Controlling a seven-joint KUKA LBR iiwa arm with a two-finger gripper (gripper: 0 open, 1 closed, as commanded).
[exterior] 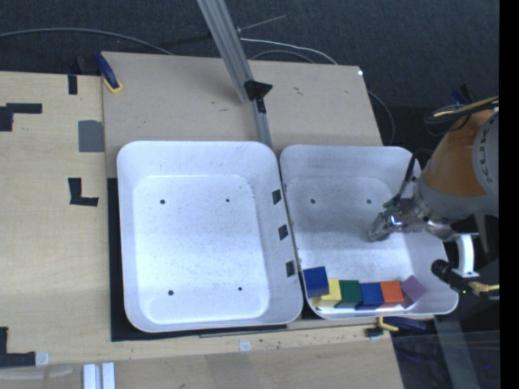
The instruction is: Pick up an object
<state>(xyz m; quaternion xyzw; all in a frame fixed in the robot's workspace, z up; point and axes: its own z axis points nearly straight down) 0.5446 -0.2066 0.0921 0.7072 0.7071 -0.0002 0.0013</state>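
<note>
In the right bin (340, 177), metal pincer (379, 230), square coloured blocks (361, 292) along near wall

Grey arm (486, 164) with a broad orange band, tapering to a small silvery metal hand (379, 229).

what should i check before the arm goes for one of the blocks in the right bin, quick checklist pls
1. Targets present: ok. A row of blocks sits along the near wall of the right bin: blue block, yellow block, green block, a second blue block, orange block, purple block.
2. Gripper free of any object: ok, nothing seen at its tip.
3. Gripper over a block: not ok, it hangs above bare bin floor, farther from the camera than the row.
4. Finger opening: cannot tell.
5. Blocks spaced for a clean grasp: not ok, they sit packed together against the wall.
6. Left bin out of the path: ok.
</note>
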